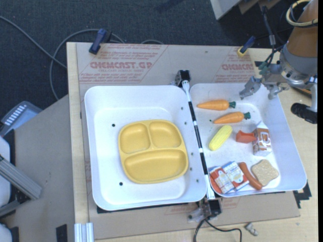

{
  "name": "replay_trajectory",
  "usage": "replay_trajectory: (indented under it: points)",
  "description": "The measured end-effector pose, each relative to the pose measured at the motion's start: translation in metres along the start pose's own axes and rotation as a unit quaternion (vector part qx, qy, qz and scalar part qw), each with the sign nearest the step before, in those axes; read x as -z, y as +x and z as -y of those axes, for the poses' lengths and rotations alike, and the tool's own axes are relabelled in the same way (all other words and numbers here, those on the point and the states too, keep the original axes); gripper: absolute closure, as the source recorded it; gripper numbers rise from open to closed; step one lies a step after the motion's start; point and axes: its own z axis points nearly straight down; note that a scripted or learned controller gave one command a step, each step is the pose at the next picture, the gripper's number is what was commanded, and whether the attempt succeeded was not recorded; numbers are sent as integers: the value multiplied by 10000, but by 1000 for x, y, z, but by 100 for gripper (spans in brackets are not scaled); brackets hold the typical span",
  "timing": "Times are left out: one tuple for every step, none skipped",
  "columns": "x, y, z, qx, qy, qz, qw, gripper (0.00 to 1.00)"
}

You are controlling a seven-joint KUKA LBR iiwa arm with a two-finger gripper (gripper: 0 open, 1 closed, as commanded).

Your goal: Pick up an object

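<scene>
A: Where is the gripper (262,88)?

B: Above the far corner of the right bin (290,135), fingers spread and holding nothing. Nearest candidates are 2 carrots (214,105), both toward the divider from it.

A: Risks?

B: I judge a carrot could roll off the fingers. Nearer the front rim, the sausage (250,176), bread slice (264,172) and packet (226,177) crowd together, inviting a double grab.

A: Any writing?

B: "CHEMCAST GP" on the board (126,64) behind the bins; the packet's print is unreadable.
</scene>
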Motion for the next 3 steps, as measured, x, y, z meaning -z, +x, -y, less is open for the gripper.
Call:
replay_trajectory:
  points:
    - [-94,85,38,3,8,-5,10000,0]
    - [-102,79,69,-5,7,0,10000,0]
    - [-102,89,86,-6,8,-3,10000,0]
